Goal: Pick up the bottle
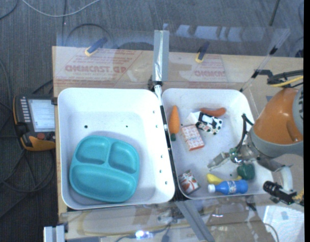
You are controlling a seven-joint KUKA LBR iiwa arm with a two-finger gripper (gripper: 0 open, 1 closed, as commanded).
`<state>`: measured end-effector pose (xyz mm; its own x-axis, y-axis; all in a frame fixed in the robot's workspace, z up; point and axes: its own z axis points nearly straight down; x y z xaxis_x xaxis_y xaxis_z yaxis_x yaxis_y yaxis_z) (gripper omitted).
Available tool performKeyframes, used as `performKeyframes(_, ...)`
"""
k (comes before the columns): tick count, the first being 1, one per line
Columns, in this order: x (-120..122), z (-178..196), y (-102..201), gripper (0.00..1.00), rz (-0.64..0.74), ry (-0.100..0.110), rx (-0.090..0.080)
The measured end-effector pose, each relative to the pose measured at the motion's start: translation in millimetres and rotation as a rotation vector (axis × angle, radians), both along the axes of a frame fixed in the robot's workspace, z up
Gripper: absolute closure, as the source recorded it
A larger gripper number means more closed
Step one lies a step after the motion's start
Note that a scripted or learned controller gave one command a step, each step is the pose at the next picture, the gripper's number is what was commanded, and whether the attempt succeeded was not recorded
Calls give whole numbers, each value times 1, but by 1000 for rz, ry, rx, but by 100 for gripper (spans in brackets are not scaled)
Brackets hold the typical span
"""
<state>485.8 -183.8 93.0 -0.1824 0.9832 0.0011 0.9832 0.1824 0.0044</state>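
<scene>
The bottle (228, 187) is blue with a white cap and lies on its side near the front edge of the right bin (245, 99), cap pointing left. My gripper (226, 158) hangs above the bin floor just behind the bottle and apart from it, below the orange band of the arm (278, 119). Nothing shows in the gripper's grasp.
Around the bottle lie a yellow piece (214, 177), a green object (246, 171) and a small red-and-white carton (188, 182). Further back are a carrot (174, 120), a pink box (192, 137), a black-and-white toy (209, 123) and a sausage (213, 111). The left bin (94, 105) holds a teal divided plate (104, 168).
</scene>
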Motion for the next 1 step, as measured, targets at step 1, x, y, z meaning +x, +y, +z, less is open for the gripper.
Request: performKeyframes(1, 2, -4, -33, 0, 202, -2, 6)
